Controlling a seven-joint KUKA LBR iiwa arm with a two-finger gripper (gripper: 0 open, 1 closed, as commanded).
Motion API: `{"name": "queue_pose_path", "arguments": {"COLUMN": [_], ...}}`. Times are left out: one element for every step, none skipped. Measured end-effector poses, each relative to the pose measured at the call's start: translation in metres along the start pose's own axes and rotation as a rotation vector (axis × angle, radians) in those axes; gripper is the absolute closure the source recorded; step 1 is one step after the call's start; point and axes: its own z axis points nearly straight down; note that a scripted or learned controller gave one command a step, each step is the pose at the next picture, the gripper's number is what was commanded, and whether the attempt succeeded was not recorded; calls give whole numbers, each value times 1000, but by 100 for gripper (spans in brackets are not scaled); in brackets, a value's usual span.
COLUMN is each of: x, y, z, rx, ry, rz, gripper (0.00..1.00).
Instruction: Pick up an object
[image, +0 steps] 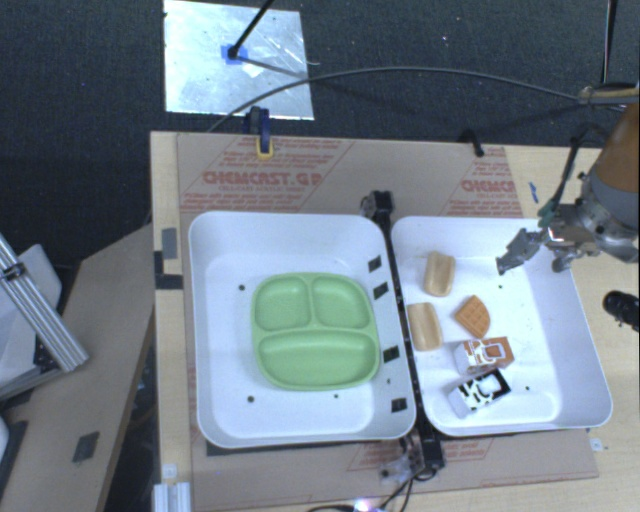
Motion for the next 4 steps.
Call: {"name": "queue_pose_path", "arguments": {"x": [0,4,-5,-15], "y": [2,0,0,2], "z": [-6,56,104,152], "rx": [-10,-6,-7,-12], "ry": [-2,-1,-1,-1], "rz": [-2,0,1,2], "gripper": [0,0,0,0]}}
